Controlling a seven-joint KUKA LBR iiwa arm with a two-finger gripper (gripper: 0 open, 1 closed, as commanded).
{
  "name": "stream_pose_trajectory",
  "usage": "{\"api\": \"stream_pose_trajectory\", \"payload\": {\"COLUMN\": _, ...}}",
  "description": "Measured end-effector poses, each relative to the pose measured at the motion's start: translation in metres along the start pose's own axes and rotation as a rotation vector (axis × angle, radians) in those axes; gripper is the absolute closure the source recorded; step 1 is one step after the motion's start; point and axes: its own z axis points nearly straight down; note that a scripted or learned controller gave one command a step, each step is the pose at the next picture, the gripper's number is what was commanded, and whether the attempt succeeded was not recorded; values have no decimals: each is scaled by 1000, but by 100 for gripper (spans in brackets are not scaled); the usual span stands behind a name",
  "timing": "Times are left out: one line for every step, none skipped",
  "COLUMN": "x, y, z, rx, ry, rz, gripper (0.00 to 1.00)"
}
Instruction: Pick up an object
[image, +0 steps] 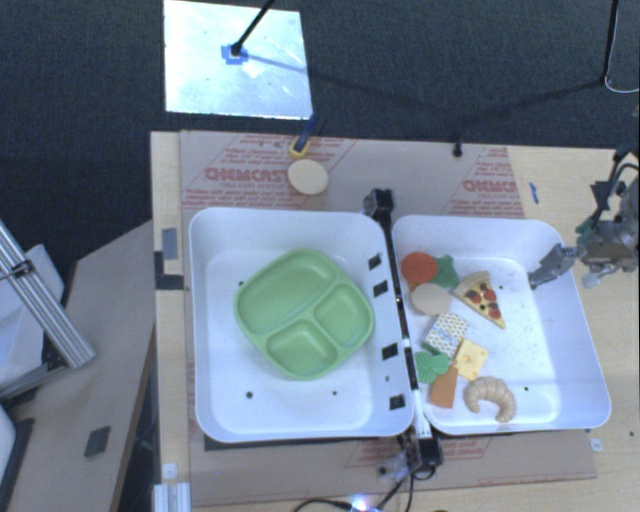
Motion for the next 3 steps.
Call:
{"api": "stream_pose_trajectory", "payload": {"x": 0, "y": 2, "z": -6, "rx": -10, "ry": -2, "rz": -3, "gripper": 0}}
{"api": "stream_pose_trajectory", "payload": {"x": 8, "y": 8, "z": 52, "rx": -6, "ry": -1, "rz": -3, "gripper": 0}}
{"api": "stream_pose_trajectory", "payload": {"x": -1, "y": 9, "z": 99, "rx": -6, "ry": -1, "rz": -1, "gripper": 0}}
